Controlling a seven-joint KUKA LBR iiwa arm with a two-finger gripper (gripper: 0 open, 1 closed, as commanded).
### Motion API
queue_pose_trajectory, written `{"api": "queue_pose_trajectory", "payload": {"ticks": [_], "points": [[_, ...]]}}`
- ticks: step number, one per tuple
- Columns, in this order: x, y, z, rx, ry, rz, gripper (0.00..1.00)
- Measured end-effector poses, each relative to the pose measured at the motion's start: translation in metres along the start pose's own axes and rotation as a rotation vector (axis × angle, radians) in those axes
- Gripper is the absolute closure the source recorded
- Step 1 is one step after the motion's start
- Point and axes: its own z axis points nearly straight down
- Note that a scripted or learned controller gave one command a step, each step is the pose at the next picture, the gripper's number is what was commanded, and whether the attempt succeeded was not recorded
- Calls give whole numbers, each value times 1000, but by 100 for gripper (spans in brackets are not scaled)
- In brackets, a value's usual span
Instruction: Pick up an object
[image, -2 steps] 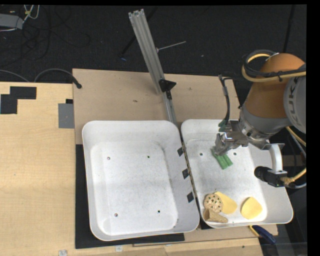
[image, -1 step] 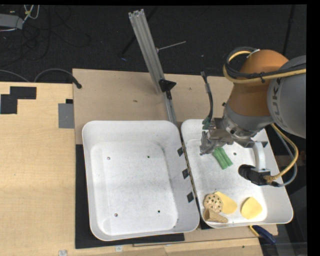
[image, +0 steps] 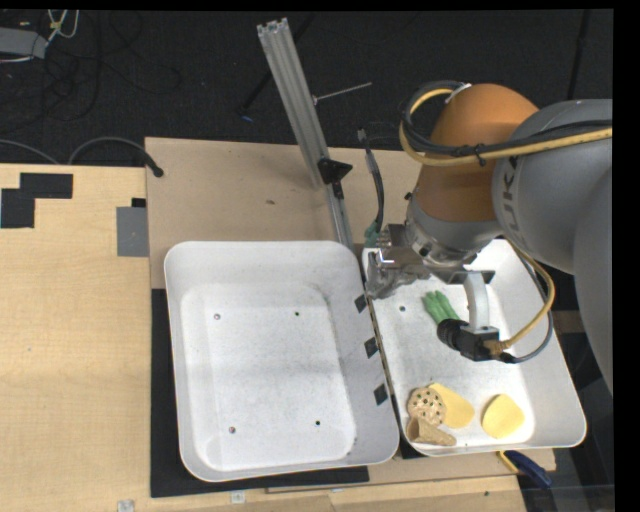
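Progress: nothing looks lifted yet; every loose piece lies on a bin floor, so by my reading the whole pick is left to do.
Gripper (image: 388, 266): low over the far left corner of the shallow white plastic right bin (image: 556, 415), close to the wall between the bins. Whether it is apart or together cannot be told from this angle, and no object is seen in it.
Likeliest target: elongated green piece (image: 437, 304), apparently plastic, lying flat in the right bin just beside the gripper.
Other candidates: round tan perforated disc (image: 427, 401); smooth pale yellow wedge (image: 457, 408) touching it; rough tan scrap (image: 433, 433) just below; smooth yellow rounded lump (image: 503, 415) near them. All sit at the right bin's near edge.
Left bin (image: 260, 340): matte speckled white plastic, rounded corners, a few small dark dots.
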Motion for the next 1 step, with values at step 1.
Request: {"api": "queue_pose_trajectory", "payload": {"ticks": [1], "points": [[61, 11, 8, 1, 1, -1, 100]]}}
